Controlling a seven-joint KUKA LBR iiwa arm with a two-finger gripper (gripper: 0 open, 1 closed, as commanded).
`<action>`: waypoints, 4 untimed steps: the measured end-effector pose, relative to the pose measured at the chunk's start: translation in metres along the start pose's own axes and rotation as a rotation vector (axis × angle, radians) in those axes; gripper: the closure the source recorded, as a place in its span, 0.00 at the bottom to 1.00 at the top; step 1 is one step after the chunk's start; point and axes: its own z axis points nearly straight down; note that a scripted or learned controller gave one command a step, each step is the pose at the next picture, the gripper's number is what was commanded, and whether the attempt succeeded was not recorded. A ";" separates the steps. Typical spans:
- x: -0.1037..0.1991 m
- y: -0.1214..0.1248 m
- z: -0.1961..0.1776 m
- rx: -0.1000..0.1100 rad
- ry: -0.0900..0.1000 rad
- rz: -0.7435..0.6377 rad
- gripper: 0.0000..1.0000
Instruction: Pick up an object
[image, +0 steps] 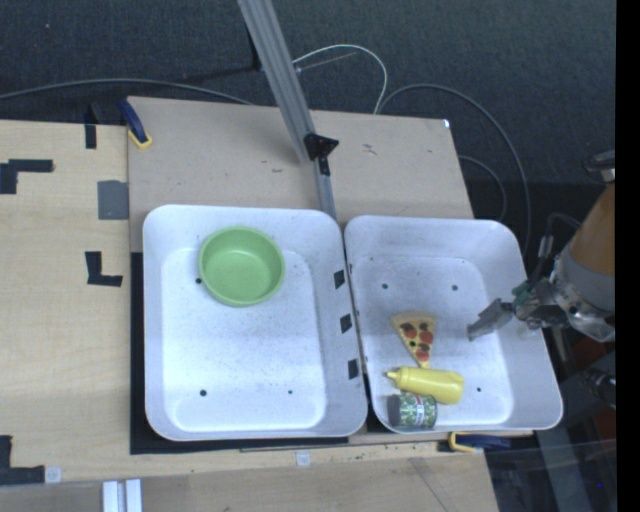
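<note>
Reaching in from the right, the hand (490, 322) hangs over the right bin's (480, 245) edge; whether it is open or closed, I cannot tell. Well clear of it lie a flat toy pizza slice (415, 338), a glossy yellow mustard bottle (428, 382) and a small green-labelled can (412, 411) touching the bottle. A smooth round green bowl (241, 265) sits in the left bin (175, 400). Both speckled white bins rest on a pale wooden counter (60, 300) above dark carpet.

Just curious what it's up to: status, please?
Two-finger gripper over right white bin, nothing between fingers. Nearest: pizza-slice toy, yellow mustard bottle, green can. Path unobstructed.
</note>
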 end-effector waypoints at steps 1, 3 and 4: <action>0.000 0.000 0.000 0.000 0.000 -0.001 0.00; 0.006 0.002 0.106 -0.003 -0.003 0.001 0.00; 0.007 0.002 0.095 -0.001 0.000 -0.001 1.00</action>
